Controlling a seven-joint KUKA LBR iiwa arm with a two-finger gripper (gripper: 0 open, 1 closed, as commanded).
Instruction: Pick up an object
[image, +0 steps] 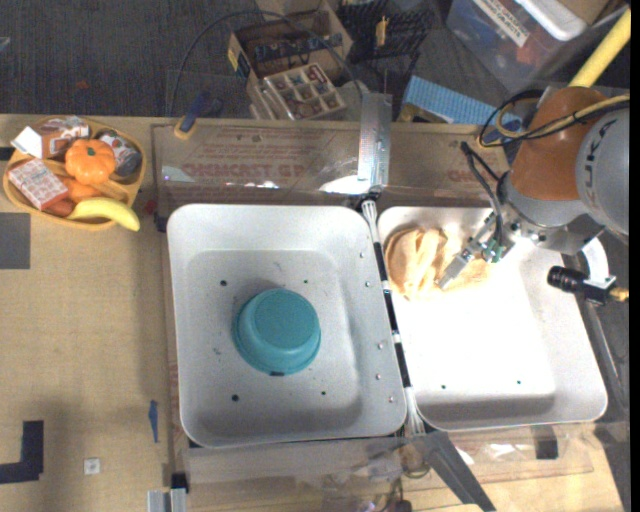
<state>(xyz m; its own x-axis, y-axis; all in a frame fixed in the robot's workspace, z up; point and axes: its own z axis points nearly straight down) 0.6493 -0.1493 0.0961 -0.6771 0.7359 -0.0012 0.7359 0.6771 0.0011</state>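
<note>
A teal bowl (279, 331) sits upside down in the left bin (200, 235), a tan bread-like item (418, 258) lies at the right bin's (520, 395) far-left corner, and the gripper (468, 262) touches its right edge, grip unclear, no writing legible.

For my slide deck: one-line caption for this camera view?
KUKA arm's claw lowered at a tan object in the right bin; teal bowl in the left bin.

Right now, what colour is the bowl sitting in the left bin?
Teal blue. The bowl lies upside down in the left bin, clearest in the camera view.
</note>
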